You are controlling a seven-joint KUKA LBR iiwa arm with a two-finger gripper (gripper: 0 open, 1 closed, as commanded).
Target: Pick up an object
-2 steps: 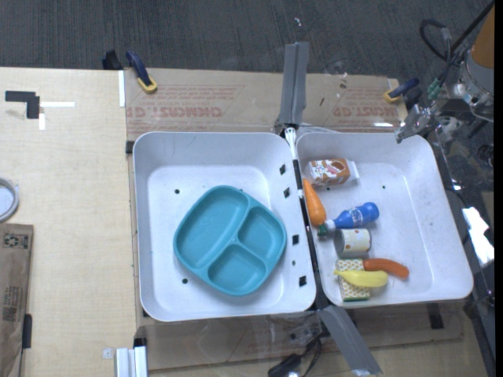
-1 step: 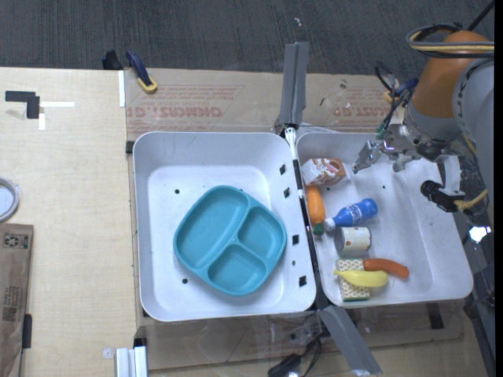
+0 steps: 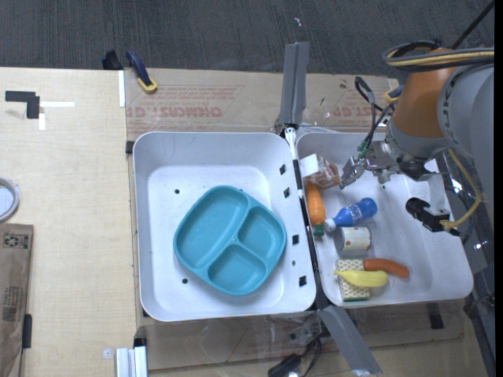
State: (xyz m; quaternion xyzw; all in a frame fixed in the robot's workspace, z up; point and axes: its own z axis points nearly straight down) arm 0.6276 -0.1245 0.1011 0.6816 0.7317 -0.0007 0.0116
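My gripper (image 3: 363, 168) hangs over the back left part of the right bin (image 3: 440, 277), at the end of the grey arm with the orange band (image 3: 420, 100). Just to its left lies a brown packet (image 3: 326, 177) with a white tag (image 3: 308, 165). Nearer the front are an orange carrot-shaped piece (image 3: 315, 204), a blue bottle (image 3: 355, 212) on its side, a pale cup (image 3: 354, 240), a banana (image 3: 361, 277), a red-orange pepper (image 3: 386, 268) and a yellow-green sponge (image 3: 353, 290). I see nothing held in the gripper.
The left bin (image 3: 149, 210) holds a blue divided plate (image 3: 229, 239). A grey post (image 3: 295, 85) stands behind the seam between the bins. Black cables and a connector (image 3: 424, 213) hang over the right bin's right side. A clamp (image 3: 140, 71) lies on the bench at the back left.
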